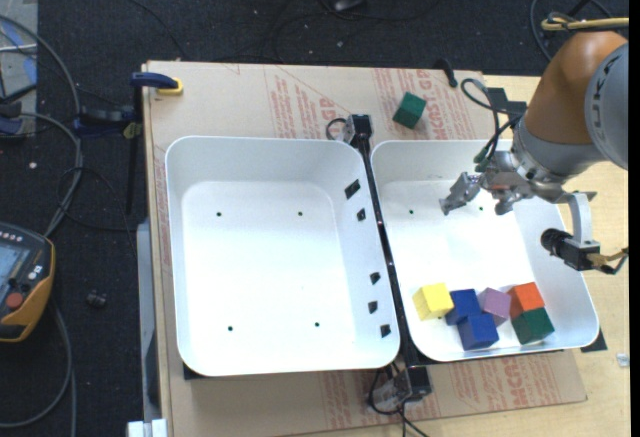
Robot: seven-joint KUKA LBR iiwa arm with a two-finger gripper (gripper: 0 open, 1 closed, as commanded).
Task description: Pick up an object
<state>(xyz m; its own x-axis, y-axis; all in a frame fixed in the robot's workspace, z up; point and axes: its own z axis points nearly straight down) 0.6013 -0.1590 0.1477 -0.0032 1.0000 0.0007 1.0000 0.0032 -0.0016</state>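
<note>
A bunch of little blocks sits in the near corner of the right bin: a yellow block, two blue blocks, a purple block, an orange block and a green block. They are packed close, most of them touching. One more green block lies outside the bins on the worktop, at the far side.

The pincer is over the far part of the right bin, well apart from the bunch. The blocks lie toward the near side from it, so I think it must move nearer and then go down. It has nothing in it, and I cannot tell how wide it is open.

The arm comes in from the right and bends down toward the bin. The left bin has no blocks in it.
</note>
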